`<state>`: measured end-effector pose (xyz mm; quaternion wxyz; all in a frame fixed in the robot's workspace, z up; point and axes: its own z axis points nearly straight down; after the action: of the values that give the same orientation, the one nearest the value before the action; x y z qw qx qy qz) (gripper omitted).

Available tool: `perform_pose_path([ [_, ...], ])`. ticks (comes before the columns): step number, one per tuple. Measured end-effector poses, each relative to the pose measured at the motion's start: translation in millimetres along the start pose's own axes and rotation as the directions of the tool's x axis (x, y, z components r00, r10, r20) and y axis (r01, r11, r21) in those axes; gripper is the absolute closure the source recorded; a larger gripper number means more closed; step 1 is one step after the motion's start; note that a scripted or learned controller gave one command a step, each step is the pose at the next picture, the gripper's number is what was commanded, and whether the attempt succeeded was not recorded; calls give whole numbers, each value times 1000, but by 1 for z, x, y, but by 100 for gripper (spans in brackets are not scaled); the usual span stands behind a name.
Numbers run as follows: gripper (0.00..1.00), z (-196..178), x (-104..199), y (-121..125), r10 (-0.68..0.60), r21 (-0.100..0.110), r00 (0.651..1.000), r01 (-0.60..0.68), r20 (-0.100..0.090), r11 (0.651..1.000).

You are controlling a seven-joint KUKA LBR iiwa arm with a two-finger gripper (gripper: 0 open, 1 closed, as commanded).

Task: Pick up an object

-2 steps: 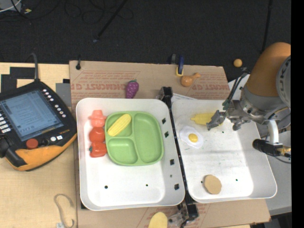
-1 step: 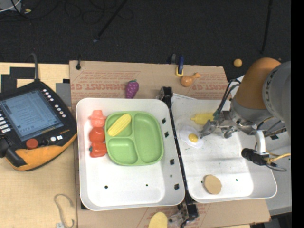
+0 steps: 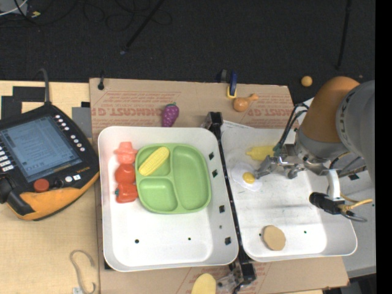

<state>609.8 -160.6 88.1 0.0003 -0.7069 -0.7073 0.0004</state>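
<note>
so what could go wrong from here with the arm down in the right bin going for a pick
1. The gripper sits between two small yellow items, the yellow piece and the fried egg toy; it could nudge one while going for the other.
2. The egg looks flat against the right bin, so a grasp may slip off.
3. The tan oval lies near the bin's front wall, a cramped approach.

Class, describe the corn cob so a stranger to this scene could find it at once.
Start at the left white bin and find the green divided plate inside it. The corn cob lies slanted in the plate's upper-left compartment, the only yellow thing in that bin, beside the red-orange toy.
</note>
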Motion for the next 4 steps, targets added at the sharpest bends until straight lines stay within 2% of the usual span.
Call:
perform_pose_path([
  [1,100,-11,-1,0,3,-2,1000,-3,-2,1000],
  [3,100,-136,-5,7,1,-5,1000,-1,1,1000],
  [4,100,-140,-5,8,-1,-1,1000,1,0,1000],
])
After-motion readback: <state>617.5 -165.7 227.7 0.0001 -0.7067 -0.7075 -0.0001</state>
